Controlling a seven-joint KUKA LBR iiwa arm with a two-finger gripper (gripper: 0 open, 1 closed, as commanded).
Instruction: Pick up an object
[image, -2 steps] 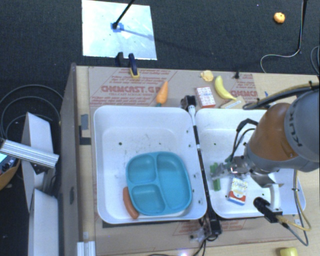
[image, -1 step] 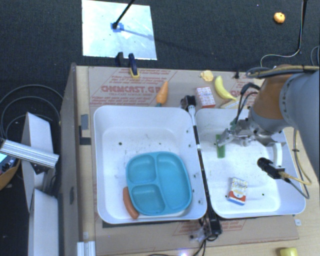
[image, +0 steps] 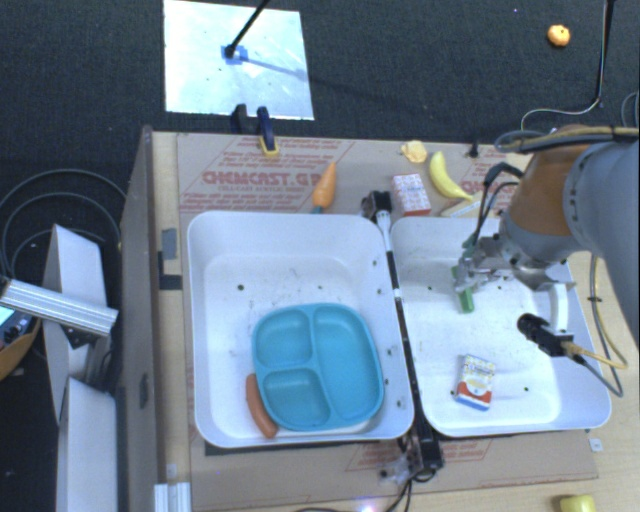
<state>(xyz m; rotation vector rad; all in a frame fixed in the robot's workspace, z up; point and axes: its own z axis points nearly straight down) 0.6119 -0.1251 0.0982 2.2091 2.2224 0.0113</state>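
Camera view has the grey arm (image: 590, 190) coming in from the right, its orange band above the wrist, bent down over the far part of the right bin (image: 575, 400). The gripper (image: 466, 283) points down toward the bin floor near the far left corner of that bin. A small green object (image: 465, 298) sits right at the fingertips; it seems to lie between them, though the picture is too coarse to say whether the fingers are wide, narrow or closed on it, so I cannot tell.

Two white bins stand side by side. The left bin (image: 210, 300) holds one blue divided plate (image: 317, 365) and one orange sausage-like piece (image: 260, 405) lying just beside the plate's near left edge. The right bin holds the green object and one small red and white carton (image: 475, 381), well apart from the gripper, toward the near side.

On the cardboard beyond the bins lie one carrot (image: 324, 186), one small patterned box (image: 411, 194), one banana (image: 445, 178) and one small yellow piece (image: 414, 152). One orange ball (image: 558, 36) rests on the dark floor far right.
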